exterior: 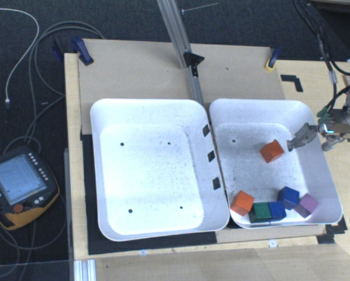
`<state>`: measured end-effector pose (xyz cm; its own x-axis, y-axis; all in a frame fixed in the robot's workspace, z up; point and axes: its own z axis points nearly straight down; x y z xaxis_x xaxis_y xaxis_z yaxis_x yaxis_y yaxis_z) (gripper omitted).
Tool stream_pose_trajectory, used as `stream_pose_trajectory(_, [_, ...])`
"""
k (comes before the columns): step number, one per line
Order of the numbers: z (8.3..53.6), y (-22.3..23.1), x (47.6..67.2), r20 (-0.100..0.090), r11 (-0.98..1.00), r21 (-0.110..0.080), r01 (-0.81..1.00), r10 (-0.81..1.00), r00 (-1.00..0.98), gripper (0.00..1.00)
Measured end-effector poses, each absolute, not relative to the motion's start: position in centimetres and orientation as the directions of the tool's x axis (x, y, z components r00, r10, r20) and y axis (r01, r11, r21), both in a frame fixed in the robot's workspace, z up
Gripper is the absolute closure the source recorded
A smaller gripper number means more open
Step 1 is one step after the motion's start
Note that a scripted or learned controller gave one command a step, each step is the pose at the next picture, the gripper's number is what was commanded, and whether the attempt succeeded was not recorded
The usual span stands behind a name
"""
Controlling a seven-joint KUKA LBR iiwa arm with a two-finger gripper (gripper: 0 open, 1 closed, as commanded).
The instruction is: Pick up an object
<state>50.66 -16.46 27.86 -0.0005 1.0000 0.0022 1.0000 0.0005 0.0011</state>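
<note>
Camera view shows my pincer (305, 137) over the right bin (324, 174), whether wide or narrow I cannot tell, just beside an orange block (272, 151), with five more blocks (274, 206) clustered along the near wall.

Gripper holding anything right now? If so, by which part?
Nothing held. The gripper sits at the right bin's right side, just beside the orange-red block, which lies on the bin floor, not between the fingers.
</note>
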Motion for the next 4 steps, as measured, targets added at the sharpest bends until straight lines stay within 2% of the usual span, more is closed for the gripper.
stream_pose_trajectory(1, [10.6,-16.4,57.1,0.003,0.002,-0.008,1.000,1.000,-0.002,0.00])
stream_pose_trajectory(2, [12.1,-16.4,57.3,0.002,0.002,0.001,1.000,1.000,-0.002,1.00])
stream_pose_trajectory(3, [11.9,-9.5,56.2,0.005,0.007,-0.005,1.000,1.000,-0.007,1.00])
stream_pose_trajectory(4, [20.5,-3.4,61.7,0.002,0.009,0.012,1.000,1.000,-0.009,1.00])
